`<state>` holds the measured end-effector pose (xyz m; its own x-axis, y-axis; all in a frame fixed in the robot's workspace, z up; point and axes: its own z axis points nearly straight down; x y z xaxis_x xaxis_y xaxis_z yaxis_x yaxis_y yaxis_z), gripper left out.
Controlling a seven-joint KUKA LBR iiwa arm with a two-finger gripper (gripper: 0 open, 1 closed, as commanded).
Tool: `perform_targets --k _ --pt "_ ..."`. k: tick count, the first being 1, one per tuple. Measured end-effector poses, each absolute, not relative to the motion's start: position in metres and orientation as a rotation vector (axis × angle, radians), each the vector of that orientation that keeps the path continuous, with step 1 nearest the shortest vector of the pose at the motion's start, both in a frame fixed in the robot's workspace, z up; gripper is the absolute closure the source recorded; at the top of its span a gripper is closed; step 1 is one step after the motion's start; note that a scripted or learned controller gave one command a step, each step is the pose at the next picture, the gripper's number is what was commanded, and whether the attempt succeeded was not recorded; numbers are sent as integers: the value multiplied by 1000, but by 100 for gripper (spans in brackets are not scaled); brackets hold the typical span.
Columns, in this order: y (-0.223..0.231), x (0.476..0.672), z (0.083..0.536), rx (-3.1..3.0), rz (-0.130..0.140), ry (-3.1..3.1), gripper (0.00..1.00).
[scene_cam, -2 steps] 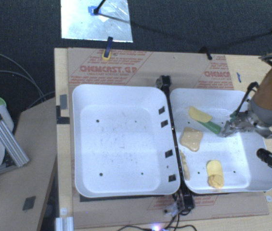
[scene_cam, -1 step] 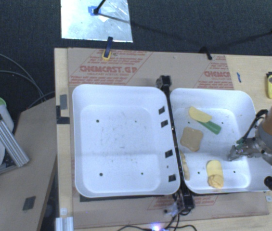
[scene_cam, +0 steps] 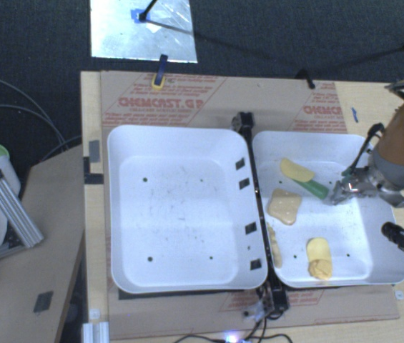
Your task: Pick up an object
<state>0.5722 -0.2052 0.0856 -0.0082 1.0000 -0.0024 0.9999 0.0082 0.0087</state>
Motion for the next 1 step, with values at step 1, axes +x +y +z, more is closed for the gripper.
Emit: perform_targets --k 1 --pt "-193 485 84 2226 -2 2222 100"
